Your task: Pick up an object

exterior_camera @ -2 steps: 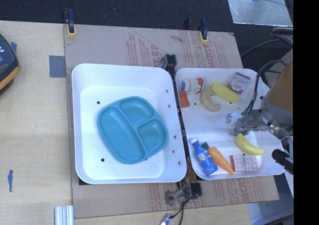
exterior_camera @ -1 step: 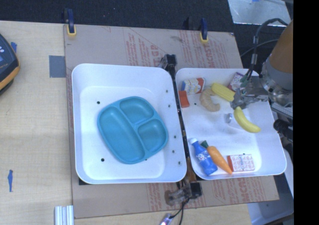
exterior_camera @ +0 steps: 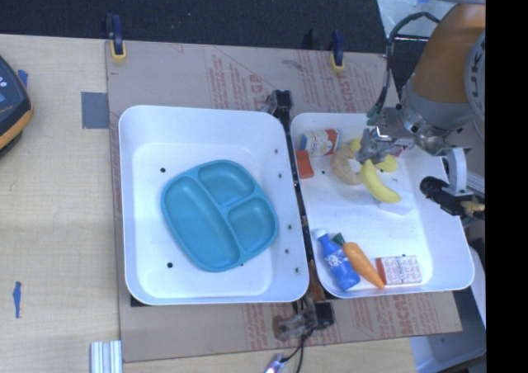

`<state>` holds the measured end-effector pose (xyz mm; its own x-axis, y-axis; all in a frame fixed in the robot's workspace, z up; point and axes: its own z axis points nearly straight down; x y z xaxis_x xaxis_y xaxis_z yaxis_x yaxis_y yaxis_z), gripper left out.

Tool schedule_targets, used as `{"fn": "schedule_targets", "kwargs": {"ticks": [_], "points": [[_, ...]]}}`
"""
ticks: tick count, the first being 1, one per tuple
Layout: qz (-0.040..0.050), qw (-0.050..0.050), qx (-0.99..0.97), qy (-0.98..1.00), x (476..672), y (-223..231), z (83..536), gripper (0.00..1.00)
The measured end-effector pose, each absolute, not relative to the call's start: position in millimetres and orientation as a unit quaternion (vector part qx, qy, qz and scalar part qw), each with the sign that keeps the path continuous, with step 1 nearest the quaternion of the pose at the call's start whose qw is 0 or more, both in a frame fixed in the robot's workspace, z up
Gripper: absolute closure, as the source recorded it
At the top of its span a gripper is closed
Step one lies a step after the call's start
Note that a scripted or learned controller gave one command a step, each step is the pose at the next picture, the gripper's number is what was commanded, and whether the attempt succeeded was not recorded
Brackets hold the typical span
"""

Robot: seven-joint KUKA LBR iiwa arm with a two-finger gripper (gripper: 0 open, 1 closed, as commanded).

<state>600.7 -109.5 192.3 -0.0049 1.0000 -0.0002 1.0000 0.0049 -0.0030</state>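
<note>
Overall, the arm (exterior_camera: 445, 58) had reached in over the right bin (exterior_camera: 445, 268), with the tool (exterior_camera: 375, 144) low over a tight cluster near the bin's far side. How far the tool was open could not be told from above, and nothing could be confirmed in its hold.

The banana (exterior_camera: 379, 181) lay just under and in front of the tool, touching or nearly touching a pale rounded item (exterior_camera: 345, 167). A small red-and-white carton (exterior_camera: 320, 142) sat beside the dividing wall. At the near side lay a blue bottle (exterior_camera: 337, 260), a carrot (exterior_camera: 363, 264) touching it, and a red-patterned packet (exterior_camera: 399, 270) just beside. The left bin (exterior_camera: 140, 198) held a blue divided plate (exterior_camera: 219, 214).

Risks noted, as judgement:
- The banana's curved, smooth skin could roll or slip out if gripped off-centre.
- Crowding could cause the tool to catch the pale item as well, or push both aside.
- A descent too deep could strike the bin floor.
- The bin sat loose on the counter (exterior_camera: 58, 214) and might shift.
</note>
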Motion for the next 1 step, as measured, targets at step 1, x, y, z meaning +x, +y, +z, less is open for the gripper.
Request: {"fn": "schedule_targets", "kwargs": {"ticks": [1], "points": [[0.0020,0.002,-0.705,-0.709,555.7,-54.4,191.4,1.00]]}}
